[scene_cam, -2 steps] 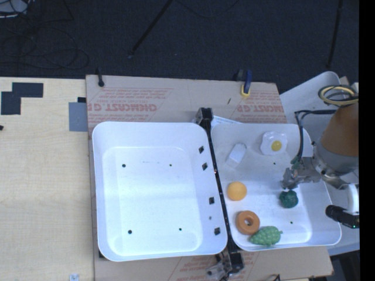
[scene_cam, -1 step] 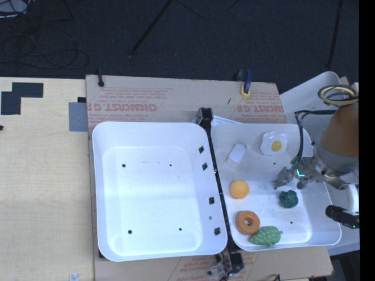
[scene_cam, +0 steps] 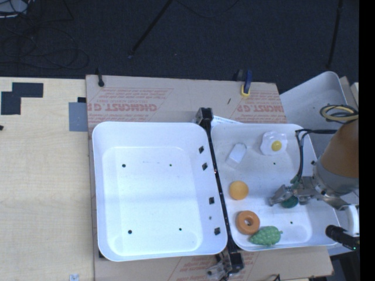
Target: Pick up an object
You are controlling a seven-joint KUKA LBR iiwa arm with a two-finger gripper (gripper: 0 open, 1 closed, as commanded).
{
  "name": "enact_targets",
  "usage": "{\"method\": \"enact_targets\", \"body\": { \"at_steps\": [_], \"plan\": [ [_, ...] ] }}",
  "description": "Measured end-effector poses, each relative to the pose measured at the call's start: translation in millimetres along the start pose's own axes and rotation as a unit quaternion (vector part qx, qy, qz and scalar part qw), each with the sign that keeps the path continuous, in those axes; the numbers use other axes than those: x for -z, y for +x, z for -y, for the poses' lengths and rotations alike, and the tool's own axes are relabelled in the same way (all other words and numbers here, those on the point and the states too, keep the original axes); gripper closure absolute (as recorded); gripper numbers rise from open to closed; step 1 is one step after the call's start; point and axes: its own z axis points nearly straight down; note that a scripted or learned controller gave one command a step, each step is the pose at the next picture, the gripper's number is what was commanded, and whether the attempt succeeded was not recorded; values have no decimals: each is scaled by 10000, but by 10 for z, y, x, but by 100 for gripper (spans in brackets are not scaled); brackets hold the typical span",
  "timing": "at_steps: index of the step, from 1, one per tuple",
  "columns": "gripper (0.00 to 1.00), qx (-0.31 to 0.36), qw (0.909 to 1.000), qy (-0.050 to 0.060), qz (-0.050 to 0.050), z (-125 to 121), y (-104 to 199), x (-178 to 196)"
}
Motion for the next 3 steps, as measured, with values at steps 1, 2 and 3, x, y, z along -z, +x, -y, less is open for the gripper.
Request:
{"method": "enact_targets", "body": {
  "at_steps": [1, 2, 3],
  "plan": [
    [0, 29, 10000, -73, 29, -626, 68, 986],
    [0, 1, 10000, 34, -9, -66, 116, 101],
    [100, -19, 10000, -3, 3, -97, 96, 249]
  ]
}}
